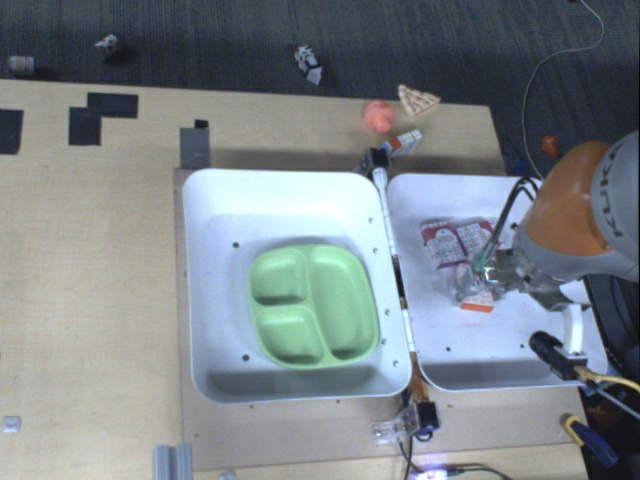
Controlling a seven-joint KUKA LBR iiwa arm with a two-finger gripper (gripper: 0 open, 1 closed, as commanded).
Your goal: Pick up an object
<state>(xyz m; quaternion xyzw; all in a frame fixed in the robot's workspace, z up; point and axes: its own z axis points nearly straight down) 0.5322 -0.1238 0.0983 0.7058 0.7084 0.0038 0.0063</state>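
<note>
The arm is reaching in over the right bin (560, 363), its gripper (487, 276) hanging low above a crinkled red-and-white packet (452, 243) and a small orange-red piece (478, 307) lying just beside it. The fingers are too small and blurred for me to judge, so I cannot tell their state. A green divided tray (312, 303) is sitting in the left bin (215, 228) on the desk (90, 298).
</note>
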